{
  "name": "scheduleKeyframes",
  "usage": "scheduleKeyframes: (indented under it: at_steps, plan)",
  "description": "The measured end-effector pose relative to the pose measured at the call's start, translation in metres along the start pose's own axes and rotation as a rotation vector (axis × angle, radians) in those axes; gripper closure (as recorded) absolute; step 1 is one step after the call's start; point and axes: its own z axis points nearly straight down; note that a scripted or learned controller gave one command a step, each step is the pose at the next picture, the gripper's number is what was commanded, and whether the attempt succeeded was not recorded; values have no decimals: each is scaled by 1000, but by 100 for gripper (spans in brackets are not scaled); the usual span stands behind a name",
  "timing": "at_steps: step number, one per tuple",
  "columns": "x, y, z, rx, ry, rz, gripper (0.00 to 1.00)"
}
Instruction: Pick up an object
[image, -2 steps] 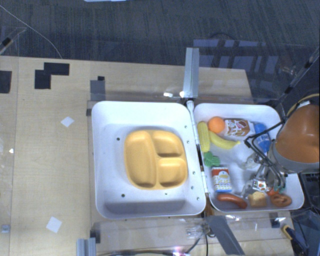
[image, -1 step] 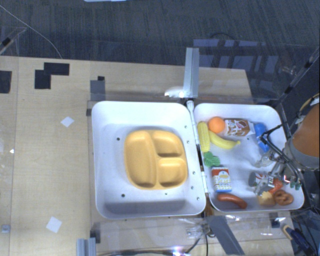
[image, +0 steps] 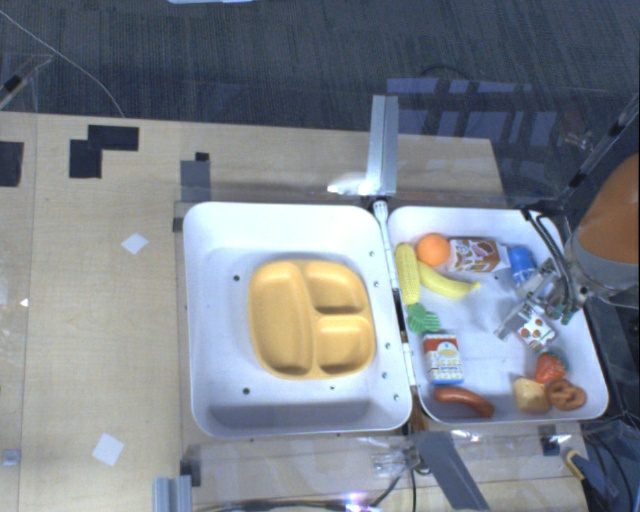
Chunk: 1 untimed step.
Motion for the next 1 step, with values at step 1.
scheduleKeyframes:
  at_steps: [1]
  plan:
    - [62,7,19,5,7,497,0]
